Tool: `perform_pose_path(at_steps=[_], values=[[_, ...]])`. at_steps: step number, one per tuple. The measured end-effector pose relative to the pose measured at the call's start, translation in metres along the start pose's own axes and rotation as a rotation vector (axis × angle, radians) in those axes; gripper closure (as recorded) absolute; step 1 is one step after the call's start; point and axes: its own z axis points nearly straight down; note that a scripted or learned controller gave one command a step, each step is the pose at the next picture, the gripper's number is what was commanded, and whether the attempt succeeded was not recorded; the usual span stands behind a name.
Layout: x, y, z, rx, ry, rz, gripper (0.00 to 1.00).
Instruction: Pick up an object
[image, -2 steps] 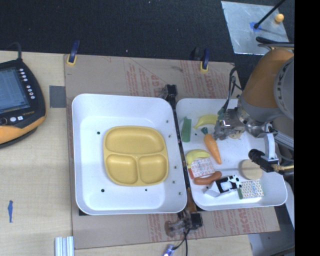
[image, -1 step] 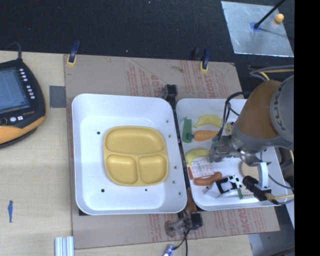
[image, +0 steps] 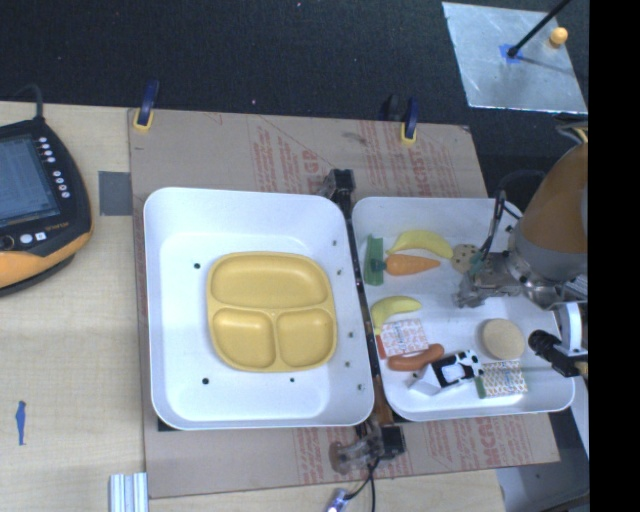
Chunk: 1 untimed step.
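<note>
Nothing looks picked yet: the gripper (image: 478, 285) hovers low in the right bin (image: 440, 405) beside the carrot (image: 412, 264) and bananas (image: 422, 241), whether it grips anything I cannot tell, and every object lies in the bin.

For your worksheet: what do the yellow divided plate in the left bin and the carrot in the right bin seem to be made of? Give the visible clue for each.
Yellow divided plate: probably moulded plastic, with a smooth matte finish; its even colour and soft rounded compartment rims suggest it.

Carrot: likely a plastic toy; uniform orange body, flat green top, faint sheen. Rubber cannot be ruled out.
</note>
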Motion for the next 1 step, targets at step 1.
perform_pose_path(at_steps=[1], values=[[0.0507,0.0845,-0.0057,0.0,0.002,-0.002,0.0]])
